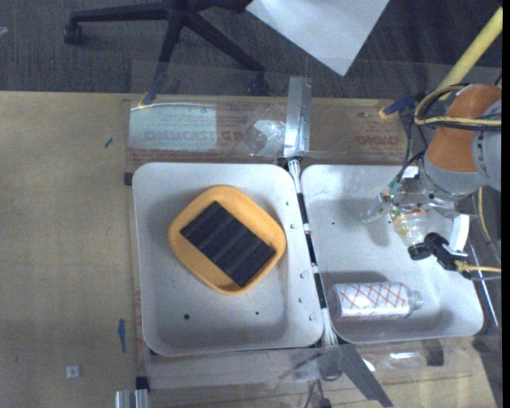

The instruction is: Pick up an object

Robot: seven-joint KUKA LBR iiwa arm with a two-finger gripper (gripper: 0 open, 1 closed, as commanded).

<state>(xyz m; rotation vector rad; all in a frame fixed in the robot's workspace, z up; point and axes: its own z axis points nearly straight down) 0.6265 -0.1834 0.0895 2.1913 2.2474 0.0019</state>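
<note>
Viewed from above at a slant: two shallow white bins side by side on a tan bench (56,239).

In from the right, over the far right part of the right bin (351,191): a grey arm (458,151) with an orange band, wrapped in yellow and black cables. At its tip, low over the bin floor, the gripper (402,211), jumbled with clear and orange-tinted bits just below it. Cannot tell whether wide, narrow or closed on anything.

Lying on its side along the near edge of the right bin, well apart from the gripper: a clear bottle (373,300) with a red criss-cross label, cap end toward the right.

Resting flat near the middle of the left bin (151,319), turned at an angle to the walls: an orange pad (227,239) with a dark ribbed panel on top. Touching nothing else.

Behind the bins, flat on the bench: a taped cardboard strip (171,127), with a metal bracket (299,119) standing at the seam between the two bins. Beyond the bench, on dark carpet: the legs of a chair base (183,32) and a white sheet (319,24).
</note>
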